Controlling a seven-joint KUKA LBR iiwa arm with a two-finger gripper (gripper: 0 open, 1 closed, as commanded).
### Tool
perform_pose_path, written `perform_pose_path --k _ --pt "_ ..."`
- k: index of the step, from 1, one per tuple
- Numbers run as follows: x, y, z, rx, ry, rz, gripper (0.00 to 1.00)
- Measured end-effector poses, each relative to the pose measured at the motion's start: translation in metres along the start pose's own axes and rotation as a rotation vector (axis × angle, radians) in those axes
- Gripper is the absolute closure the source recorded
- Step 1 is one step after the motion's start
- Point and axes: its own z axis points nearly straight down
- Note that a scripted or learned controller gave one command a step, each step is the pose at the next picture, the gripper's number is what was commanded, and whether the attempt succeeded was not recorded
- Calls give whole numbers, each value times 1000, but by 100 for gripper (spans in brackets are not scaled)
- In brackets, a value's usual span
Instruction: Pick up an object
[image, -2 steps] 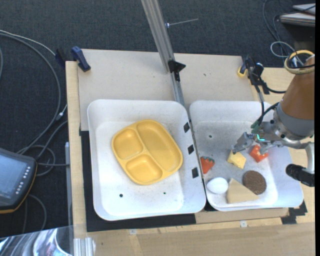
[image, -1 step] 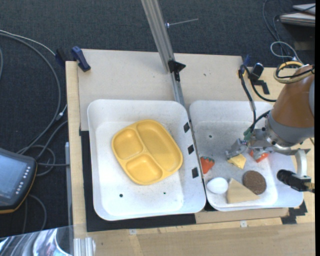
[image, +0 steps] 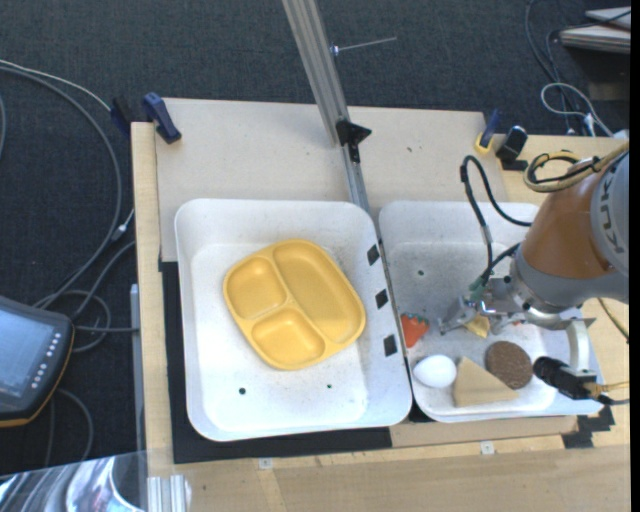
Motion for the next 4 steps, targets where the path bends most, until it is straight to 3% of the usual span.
perform_pose_path --k 1,4 --pt "0 2 -14 -9 -1 -1 100" --pt "9 -6 -162 -14 -4 -2 100"
